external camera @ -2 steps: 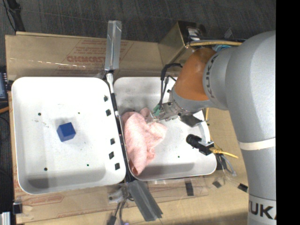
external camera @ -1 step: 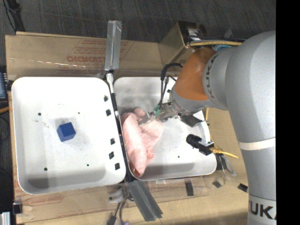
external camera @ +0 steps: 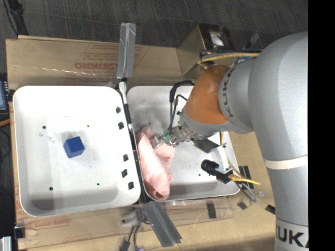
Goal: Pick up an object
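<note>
Nearest us looms our grey arm (external camera: 277, 103), reaching into the right bin (external camera: 152, 95), its gripper (external camera: 168, 138) down on the pink cloth (external camera: 155, 163), pincer state unclear, while a blue cube (external camera: 74, 146) sits in the left bin (external camera: 31, 103).

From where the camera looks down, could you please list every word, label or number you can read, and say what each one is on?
"KUKA": dark letters, cut off by the frame edge, on the grey arm.
"KU": sideways on the arm's wrist housing, partly hidden.
Red print on the cardboard sheet behind the bins: too faint to read.
White label on the brown box: too blurred to read.
</note>
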Action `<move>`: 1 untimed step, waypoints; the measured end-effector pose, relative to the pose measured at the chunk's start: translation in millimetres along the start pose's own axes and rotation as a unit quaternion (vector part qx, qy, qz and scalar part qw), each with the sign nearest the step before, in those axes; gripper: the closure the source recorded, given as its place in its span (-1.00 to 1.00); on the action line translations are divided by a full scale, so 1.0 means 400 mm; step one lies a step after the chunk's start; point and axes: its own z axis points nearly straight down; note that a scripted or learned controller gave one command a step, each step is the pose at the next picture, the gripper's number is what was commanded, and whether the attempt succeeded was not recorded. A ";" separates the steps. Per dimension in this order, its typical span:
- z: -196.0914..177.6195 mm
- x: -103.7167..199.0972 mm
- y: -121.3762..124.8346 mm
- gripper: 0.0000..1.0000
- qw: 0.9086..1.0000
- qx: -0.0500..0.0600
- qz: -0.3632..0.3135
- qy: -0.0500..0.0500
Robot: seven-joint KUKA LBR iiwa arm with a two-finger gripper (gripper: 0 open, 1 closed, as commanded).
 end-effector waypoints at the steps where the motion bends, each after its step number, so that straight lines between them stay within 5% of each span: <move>1: -0.025 0.000 0.002 1.00 1.000 0.001 -0.003 0.000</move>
